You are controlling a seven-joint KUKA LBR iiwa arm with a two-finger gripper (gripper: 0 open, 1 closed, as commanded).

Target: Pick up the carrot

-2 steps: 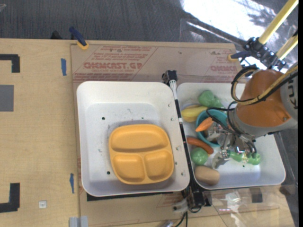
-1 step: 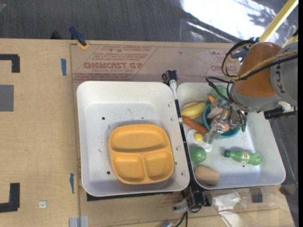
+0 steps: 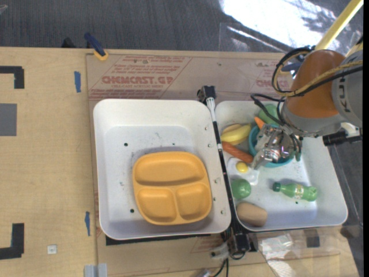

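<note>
Pale wooden bench top (image 3: 46, 172), dark grey carpeted floor (image 3: 144, 10) beyond, sunlight patch (image 3: 271, 10) upper right

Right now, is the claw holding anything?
I can't tell. The claw is low in the right bin, close beside the carrot, but nothing clearly shows between its tips.

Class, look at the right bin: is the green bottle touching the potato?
Apart. The camera view shows bare white bin floor between the green bottle and the potato.
</note>
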